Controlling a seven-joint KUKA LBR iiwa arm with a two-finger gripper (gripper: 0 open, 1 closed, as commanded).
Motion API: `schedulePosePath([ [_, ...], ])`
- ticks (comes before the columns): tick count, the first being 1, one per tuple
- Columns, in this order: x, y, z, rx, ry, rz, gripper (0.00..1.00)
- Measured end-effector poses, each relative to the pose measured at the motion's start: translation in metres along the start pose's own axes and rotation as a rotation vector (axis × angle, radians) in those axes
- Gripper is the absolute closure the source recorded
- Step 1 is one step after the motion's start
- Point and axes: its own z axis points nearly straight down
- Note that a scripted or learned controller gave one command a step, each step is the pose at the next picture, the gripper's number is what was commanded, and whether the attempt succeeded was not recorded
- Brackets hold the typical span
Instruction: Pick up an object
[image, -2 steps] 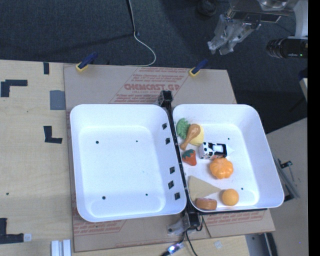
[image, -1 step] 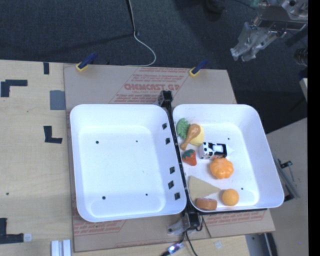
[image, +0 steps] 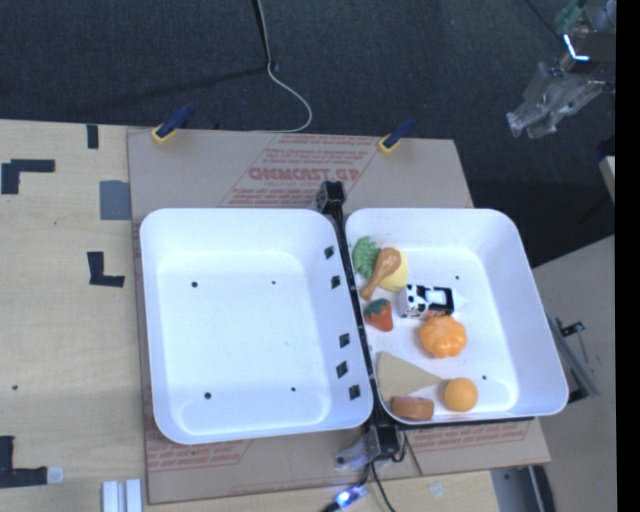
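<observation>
Top right, off bench: fingers, state unclear | right bin: toys crowd left wall

Clustered along the left side of the right bin: green leafy toy, tan drumstick, strawberry-like red piece, black-and-white cow, orange pumpkin, pale cheese wedge, brown sausage-like piece, orange ball.

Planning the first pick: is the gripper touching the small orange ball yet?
Apart. The camera view shows the gripper far beyond the right bin, while the orange ball lies inside.
</observation>
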Motion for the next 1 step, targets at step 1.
schedulePosePath([
  [1, -0.0514, -0.0097, 0.0002, 0.000, -0.001, -0.001, 1.00],
])
